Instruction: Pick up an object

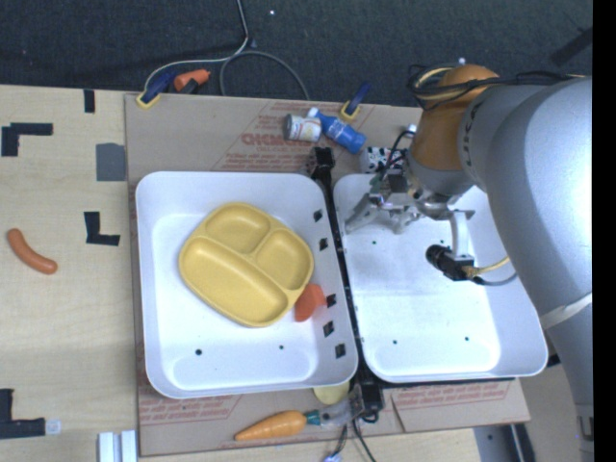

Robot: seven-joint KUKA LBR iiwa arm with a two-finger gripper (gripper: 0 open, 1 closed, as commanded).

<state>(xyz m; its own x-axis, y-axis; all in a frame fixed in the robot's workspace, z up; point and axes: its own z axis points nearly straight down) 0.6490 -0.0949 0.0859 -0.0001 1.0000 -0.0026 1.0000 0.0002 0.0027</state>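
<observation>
- The task is at an early stage, by my reading: nothing is between the fingers of the tool [380,212], so the pick is not yet made.
- The tool sits low at the far left corner of the right bin [452,354], just beside the divider between the two bins. Its two thin grey fingers appear spread fairly wide, and no object lies in the gap that I can see.
- The likeliest things to pick lie in the left bin [159,287]: a yellow divided plate [245,263] lying flat in the middle, and a small orange-red piece [308,303] touching the plate's near right edge.
- The floor of the right bin under and near the tool looks bare and white, apart from small dark marks.
- Outside the bins, on the bench: an orange carrot toy [271,425] at the near edge, a sausage-like toy [31,251] far off to the left, and a blue and white item [327,128] beyond the bins.
- What is left, as I judge it: the arm must carry the tool across the divider to the left bin, come down on the small orange-red piece or the plate's rim, close and lift.
- The plate is broad and flat and may be hard to grasp; the small piece looks easier.
</observation>
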